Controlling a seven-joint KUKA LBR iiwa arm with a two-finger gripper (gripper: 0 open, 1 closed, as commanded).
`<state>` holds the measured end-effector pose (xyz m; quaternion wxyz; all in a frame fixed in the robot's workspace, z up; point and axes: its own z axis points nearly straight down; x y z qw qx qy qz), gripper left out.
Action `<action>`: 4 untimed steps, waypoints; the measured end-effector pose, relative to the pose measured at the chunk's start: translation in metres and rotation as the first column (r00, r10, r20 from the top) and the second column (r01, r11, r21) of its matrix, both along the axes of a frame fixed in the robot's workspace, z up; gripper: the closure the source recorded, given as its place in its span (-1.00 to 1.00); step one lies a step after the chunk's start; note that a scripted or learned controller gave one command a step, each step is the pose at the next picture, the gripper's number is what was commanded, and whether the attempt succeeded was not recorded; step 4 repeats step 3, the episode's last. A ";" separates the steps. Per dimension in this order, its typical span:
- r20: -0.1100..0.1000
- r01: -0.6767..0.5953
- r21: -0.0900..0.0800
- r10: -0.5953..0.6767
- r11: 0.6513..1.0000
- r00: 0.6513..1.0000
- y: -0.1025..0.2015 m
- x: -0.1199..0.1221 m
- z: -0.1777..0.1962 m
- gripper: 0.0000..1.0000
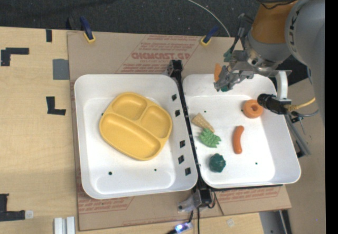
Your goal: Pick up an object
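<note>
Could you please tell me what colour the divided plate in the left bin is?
The divided plate is yellow, seen clearly in the camera view.

Robotics lab: clamped cardboard sheet [158, 56] on a plywood table [31, 122], two white bins [84, 175], loose cables [200, 6], taped markers [53, 105].

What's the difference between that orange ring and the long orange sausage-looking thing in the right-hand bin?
The orange ring is round with a hole in its middle; the orange sausage is long, thin and solid. The ring lies near the bin's far right side, while the sausage lies nearer the middle, closer to the camera. The sausage looks slightly redder than the ring. Both rest loose on the floor of the right bin, apart from the gripper.
</note>
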<state>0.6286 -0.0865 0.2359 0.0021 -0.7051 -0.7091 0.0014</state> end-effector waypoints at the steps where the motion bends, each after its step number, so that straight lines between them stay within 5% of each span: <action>1: 0.000 0.000 0.000 0.000 1.000 1.000 0.048 0.006 -0.014 1.00; 3: 0.003 -0.002 0.000 0.002 1.000 1.000 0.160 0.031 -0.007 1.00; 4: 0.003 -0.002 0.000 0.002 1.000 1.000 0.160 0.031 -0.007 1.00</action>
